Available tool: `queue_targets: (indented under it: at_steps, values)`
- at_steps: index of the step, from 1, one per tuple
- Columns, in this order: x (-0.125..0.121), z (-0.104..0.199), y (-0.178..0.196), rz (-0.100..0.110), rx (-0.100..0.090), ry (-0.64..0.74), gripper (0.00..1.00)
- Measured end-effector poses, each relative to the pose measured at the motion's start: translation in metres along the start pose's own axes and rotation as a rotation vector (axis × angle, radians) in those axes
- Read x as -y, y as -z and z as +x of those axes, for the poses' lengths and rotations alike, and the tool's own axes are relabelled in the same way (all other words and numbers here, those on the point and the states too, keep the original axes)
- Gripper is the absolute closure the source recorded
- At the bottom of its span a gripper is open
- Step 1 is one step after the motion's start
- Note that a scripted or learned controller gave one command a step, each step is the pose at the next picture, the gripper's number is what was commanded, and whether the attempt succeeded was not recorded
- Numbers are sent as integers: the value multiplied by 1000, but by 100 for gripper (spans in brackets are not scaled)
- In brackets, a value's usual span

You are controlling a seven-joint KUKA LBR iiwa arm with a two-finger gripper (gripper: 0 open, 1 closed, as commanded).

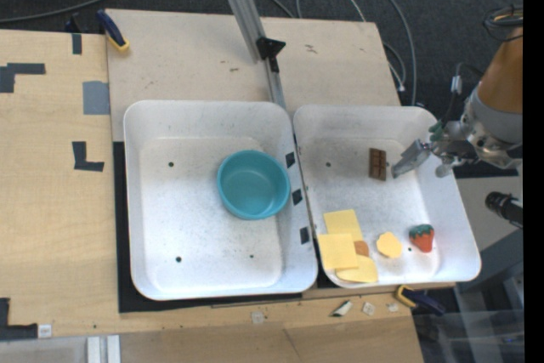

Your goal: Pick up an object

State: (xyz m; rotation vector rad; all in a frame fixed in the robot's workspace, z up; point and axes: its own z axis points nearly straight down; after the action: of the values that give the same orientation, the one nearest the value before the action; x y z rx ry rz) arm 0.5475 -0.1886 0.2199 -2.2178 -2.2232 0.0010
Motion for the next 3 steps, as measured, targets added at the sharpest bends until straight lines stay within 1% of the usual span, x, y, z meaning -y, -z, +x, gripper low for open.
queue_targets:
  at_steps: [1,2,3]
  values:
    - [0,0,0,0,0,-1,0]
    - [10,-3,-52,5,0,-1,0]
    - [14,-9,-99,6,0,-2,0]
